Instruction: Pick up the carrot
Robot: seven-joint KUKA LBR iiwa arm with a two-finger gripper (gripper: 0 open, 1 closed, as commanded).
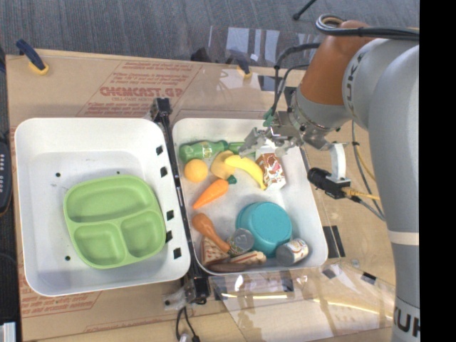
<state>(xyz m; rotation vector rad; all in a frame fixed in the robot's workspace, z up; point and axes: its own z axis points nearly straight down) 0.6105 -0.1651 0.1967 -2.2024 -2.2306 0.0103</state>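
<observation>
— Over the right bin (308, 191), that big grey arm (385, 105) hangs with its gripper (267, 137) low at the far rim. Can you see the jaws?

— Not well enough; I cannot tell whether they are spread or pressed together. Nothing shows between them.

— Beyond the jaws, in the other bin (35, 191), lies the green tray (114, 221), well apart. I'd guess that's where things go.

— Nearer, a teal bowl (265, 226) sits toward us from the jaws, and a banana (244, 168) lies just beside them.

— And the carrot (211, 192)?

— Past the banana, lying flat and tilted near the bin's inner wall, beside a small orange (195, 170). Loose, untouched; the gripper is not over it yet.
</observation>
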